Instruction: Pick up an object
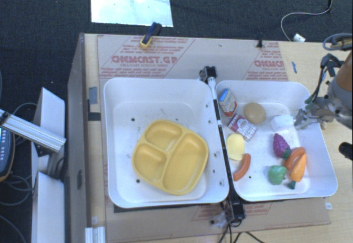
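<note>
Now: white block point(282, 122) in right bin point(322, 178), near its right wall, beside potato point(254, 113) | gripper point(306, 117) just right of block, grip state unclear, nothing seen held | step: approach; next, descend, close on block | arm cut off at frame edge; fingertips blurred.

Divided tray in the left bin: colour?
Yellow. The divided tray shows plainly in the camera view.

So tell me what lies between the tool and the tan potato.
A small white object, seen in the camera view, lies between the tool and the tan potato.
</note>
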Tool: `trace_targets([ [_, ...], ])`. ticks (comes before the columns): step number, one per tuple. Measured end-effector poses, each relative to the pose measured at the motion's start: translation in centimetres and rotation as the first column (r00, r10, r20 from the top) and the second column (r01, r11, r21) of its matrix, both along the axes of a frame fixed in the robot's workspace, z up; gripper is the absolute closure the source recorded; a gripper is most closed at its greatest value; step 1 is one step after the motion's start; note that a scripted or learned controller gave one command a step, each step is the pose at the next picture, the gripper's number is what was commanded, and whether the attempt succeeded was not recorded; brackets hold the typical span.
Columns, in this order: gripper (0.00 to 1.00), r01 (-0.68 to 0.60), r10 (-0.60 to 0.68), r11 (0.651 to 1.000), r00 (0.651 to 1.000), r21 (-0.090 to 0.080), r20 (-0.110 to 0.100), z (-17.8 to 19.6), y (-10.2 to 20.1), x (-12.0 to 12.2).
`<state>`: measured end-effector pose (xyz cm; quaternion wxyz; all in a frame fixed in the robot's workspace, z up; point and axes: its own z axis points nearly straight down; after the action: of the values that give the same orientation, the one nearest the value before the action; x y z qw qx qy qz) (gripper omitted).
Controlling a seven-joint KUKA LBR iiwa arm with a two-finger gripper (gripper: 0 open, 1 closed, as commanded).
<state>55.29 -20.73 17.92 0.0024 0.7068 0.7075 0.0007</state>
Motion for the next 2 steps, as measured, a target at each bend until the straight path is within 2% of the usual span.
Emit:
trace_targets([
  [1,1.00,0.000,0.000,1.000,1.000,0.001,0.000,-7.57,1.35,-0.09],
  [2,0.00,0.000,0.000,1.000,1.000,0.002,-0.002,-7.62,1.38,-0.12],
])
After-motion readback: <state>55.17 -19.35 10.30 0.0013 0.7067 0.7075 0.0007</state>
